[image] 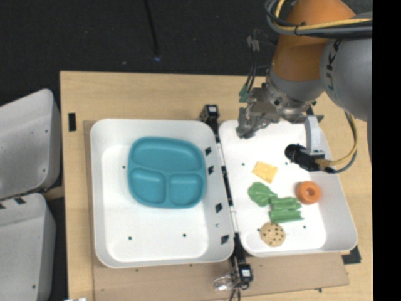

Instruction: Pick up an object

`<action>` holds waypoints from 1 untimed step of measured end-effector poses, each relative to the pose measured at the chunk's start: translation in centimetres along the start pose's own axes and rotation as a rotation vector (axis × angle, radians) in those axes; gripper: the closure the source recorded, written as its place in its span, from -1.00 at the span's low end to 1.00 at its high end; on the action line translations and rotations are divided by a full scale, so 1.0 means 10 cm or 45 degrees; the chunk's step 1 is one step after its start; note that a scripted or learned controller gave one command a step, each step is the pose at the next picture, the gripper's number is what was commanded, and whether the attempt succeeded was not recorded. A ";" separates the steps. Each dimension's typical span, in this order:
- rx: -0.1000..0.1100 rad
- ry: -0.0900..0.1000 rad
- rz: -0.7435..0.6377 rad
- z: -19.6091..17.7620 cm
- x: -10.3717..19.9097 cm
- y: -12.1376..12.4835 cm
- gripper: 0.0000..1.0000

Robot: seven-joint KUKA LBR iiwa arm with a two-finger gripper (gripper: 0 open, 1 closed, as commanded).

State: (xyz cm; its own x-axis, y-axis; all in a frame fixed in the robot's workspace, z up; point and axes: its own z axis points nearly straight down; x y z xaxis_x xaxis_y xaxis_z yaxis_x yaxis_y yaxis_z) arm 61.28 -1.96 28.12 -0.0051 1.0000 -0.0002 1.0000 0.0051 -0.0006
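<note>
The right bin holds a yellow cheese wedge, a green leafy piece, a green bean-like piece, an orange ring and a speckled cookie. My gripper hangs over the back left corner of that bin, above and to the left of the cheese wedge, with nothing seen between its fingers. Its tips are dark and small in the view.
The left bin carries a teal divided plate. A row of black clips runs along the seam between the bins. Grey-white panels stand left of the bench.
</note>
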 end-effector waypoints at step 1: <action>0.001 0.002 -0.002 0.11 0.54 -0.18 1.00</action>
State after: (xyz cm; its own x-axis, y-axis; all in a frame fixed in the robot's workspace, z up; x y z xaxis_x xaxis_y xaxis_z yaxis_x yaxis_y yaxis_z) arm 59.44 3.45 27.06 -0.0066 1.0000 0.0011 1.0000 0.0066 -0.0016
